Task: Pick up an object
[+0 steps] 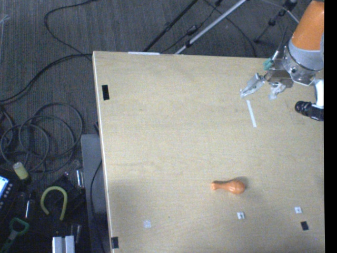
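While the grey arm with the orange band [309,25] reaches in at the upper right, its two-finger gripper [263,87] hangs over the pale wooden bench top [174,125] with nothing between the fingers. Fingers look spread, metal tips pointing left and down; nothing pinched.

Just below the gripper, a thin white stick [251,113] lies flat on the wood, slanted, near the fingertips but apart from them. Whether it is loose or a mark on the surface, I cannot tell.

Small orange pear-shaped object [229,186], bulb end to the right and narrow neck to the left, lies on its side lower on the bench, well apart from the gripper. A few tiny pale and dark tabs [240,215] sit near the bottom right.

Judgement: approach stage, no grasp made yet. Likely next move calls for travelling down toward the orange piece, lining the fingers across its narrow width, then descending and closing.
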Controlling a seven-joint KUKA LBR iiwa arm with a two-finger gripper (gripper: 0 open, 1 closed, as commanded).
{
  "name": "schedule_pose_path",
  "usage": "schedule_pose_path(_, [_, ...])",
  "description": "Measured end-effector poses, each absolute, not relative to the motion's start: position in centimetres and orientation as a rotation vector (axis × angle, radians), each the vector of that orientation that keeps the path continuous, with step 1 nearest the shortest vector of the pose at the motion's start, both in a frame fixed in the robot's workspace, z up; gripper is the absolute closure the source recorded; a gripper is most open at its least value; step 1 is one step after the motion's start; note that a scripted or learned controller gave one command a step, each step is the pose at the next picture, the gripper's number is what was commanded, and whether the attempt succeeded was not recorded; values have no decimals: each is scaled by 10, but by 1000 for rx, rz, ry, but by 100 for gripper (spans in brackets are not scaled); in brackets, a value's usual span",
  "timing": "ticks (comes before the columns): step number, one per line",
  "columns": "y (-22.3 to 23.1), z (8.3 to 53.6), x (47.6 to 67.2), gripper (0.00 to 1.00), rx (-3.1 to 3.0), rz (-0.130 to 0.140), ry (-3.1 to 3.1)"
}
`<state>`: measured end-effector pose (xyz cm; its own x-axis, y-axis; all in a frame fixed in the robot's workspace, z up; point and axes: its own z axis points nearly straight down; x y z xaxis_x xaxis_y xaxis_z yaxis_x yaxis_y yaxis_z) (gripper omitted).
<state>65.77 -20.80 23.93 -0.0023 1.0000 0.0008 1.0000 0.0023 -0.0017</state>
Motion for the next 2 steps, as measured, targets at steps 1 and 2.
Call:
schedule_pose_path(1, [-197, 93, 668, 0, -2084, 7, -2349])
schedule_pose_path(2, [-211, 85, 669, 0, -1647, 4, -2677])
